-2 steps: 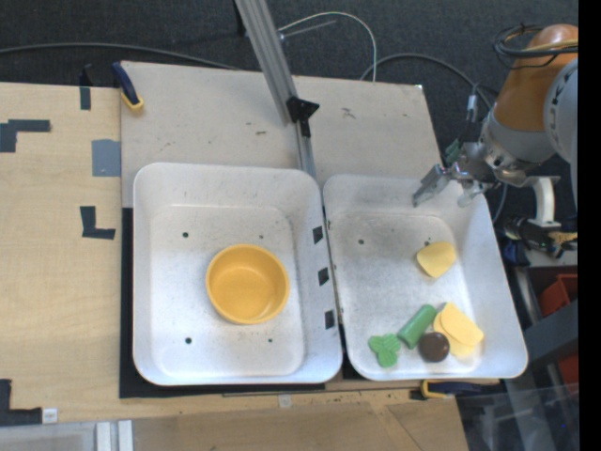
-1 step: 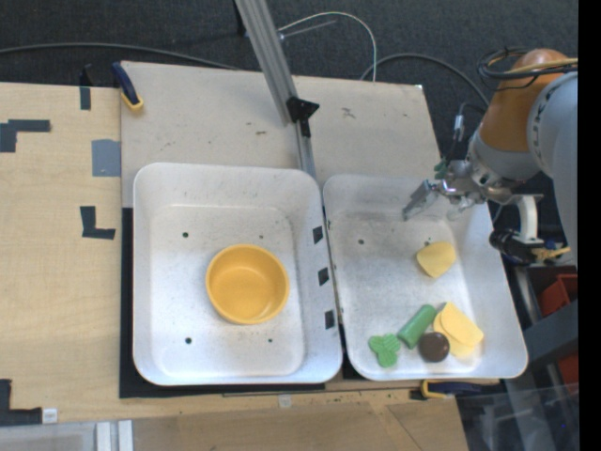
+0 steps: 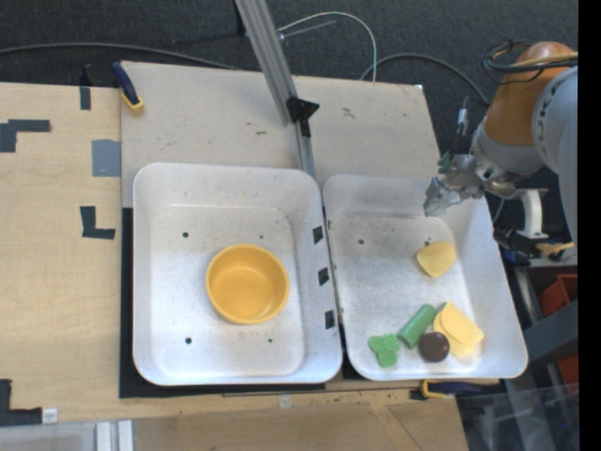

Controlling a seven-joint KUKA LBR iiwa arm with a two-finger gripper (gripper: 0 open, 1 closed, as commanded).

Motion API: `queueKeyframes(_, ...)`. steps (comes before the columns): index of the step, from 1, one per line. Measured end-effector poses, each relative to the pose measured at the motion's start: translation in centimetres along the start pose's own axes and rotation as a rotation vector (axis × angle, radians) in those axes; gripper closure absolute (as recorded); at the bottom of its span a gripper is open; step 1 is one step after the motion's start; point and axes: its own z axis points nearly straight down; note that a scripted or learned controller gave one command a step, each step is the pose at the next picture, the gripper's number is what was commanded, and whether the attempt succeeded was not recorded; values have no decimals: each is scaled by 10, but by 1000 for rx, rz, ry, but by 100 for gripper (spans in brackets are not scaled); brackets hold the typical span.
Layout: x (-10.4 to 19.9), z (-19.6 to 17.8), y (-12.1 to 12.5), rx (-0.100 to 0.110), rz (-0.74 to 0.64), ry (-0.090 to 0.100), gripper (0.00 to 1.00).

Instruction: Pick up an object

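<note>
My gripper [image 3: 438,198] hangs over the far right corner of the right bin [image 3: 376,252], with nothing visible between its fingers. Below it in that bin lies a small yellow wedge [image 3: 436,258]. Near the bin's front edge sit a green cylinder [image 3: 416,326], a green leafy piece [image 3: 384,349], a dark brown ball [image 3: 433,347] and a larger yellow block [image 3: 459,330]. A yellow bowl [image 3: 247,283] stands upright in the middle of the left bin [image 3: 160,252].
A grey metal pole [image 3: 272,54] slants down from the top to the divide between the bins. Cables loop across the dark floor behind the bench. A blue and yellow clamp [image 3: 127,86] sits at the board's far left corner.
</note>
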Motion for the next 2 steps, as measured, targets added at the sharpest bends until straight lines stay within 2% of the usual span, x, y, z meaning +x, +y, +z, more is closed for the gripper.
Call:
queueKeyframes(1,3,-64,3,-7,2,-1,100)
queueKeyframes(2,3,-98,4,-4,2,0,100)
